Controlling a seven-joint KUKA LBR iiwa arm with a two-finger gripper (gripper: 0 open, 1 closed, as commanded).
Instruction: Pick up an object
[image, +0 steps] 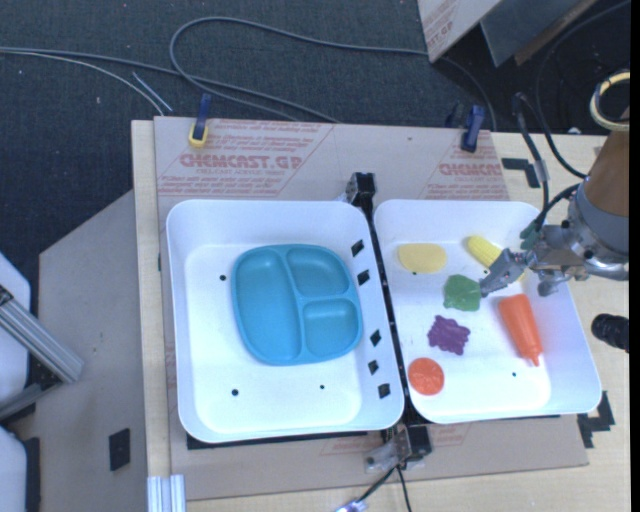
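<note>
Here's the desk (150, 300), its pale board top printed with red "CHEMCAST" lettering along the far edge, a yellow clamp (200, 131) near the far left corner and a blue clamp (472, 129) toward the far right. Two white bins sit side by side on it. The left bin (200, 400) carries a blue divided plate (297, 302), one big compartment to the left and two smaller ones to the right, lying about in the middle of that bin. The right bin (560, 390) holds the small stuff, and the arm (610, 205) comes in over its right rim, with the gripper (497, 280) low over the far-middle part of the bin; whether it's open or closed on anything, I cannot tell. Just beside it, toward the bin's right edge, lies an orange carrot (521, 325), long axis running roughly far to near, thick end far, narrow tip pointing at the near right corner. A yellow oval piece (422, 258) lies near the far left corner, a second yellow piece (483, 248) just past the gripper, a green piece (461, 292) right at the gripper's tip, a purple piece (449, 334) mid-bin, and an orange round piece (427, 376) by the near left corner.
</note>
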